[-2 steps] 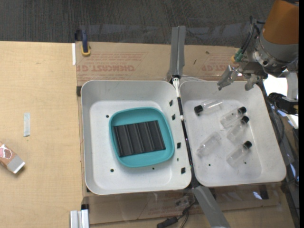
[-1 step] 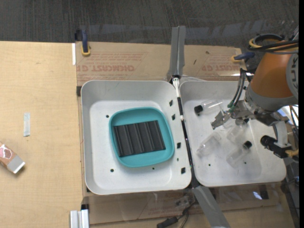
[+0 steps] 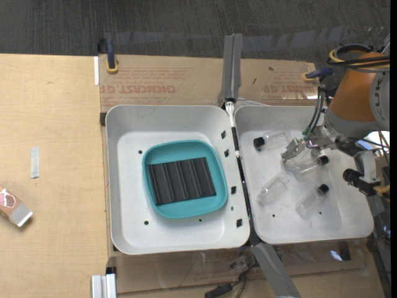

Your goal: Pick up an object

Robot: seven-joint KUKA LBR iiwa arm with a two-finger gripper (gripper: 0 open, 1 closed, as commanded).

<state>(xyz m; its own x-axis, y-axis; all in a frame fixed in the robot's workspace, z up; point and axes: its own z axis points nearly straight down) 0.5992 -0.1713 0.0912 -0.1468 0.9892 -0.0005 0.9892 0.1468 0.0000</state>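
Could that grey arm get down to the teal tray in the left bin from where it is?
Probably yes. The teal tray lies open in the left bin with nothing over it. The gripper is over the right bin, so the arm would have to cross the divider.

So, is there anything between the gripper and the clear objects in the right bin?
Nothing visible does. The gripper hangs over the right bin, right by the clear objects with black caps. The teal tray lies apart, in the left bin.
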